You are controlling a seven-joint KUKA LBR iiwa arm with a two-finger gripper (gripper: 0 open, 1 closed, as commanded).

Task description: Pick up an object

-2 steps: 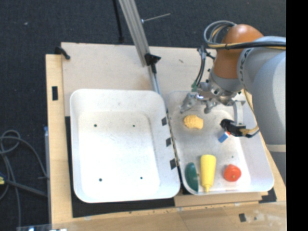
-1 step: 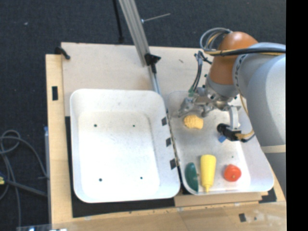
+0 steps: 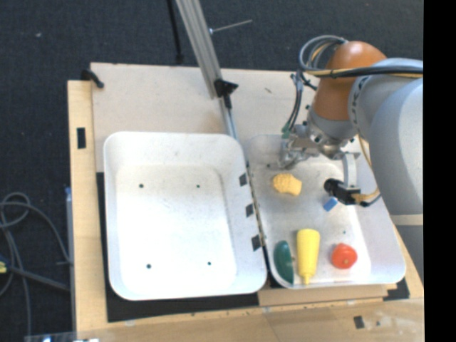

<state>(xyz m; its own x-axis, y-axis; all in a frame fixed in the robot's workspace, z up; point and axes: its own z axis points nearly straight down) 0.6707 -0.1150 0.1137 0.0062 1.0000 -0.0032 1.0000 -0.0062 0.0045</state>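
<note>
In the right bin [image 3: 377, 258] lie a lumpy yellow object [image 3: 286, 184], a small blue piece [image 3: 330, 204], a yellow cone-shaped object [image 3: 308, 254], a dark green object [image 3: 283, 259] and a red ball-like object [image 3: 343, 256]. My gripper [image 3: 288, 155] hangs at the bin's far left part, just above and beside the lumpy yellow object. Nothing shows between its fingers.
The left bin [image 3: 178, 216] sits beside the right one, with black clips [image 3: 251, 209] along the shared edge. A slanted metal pole [image 3: 203, 45] rises behind the bins. The grey arm with its orange band [image 3: 349, 63] covers the right bin's far right corner.
</note>
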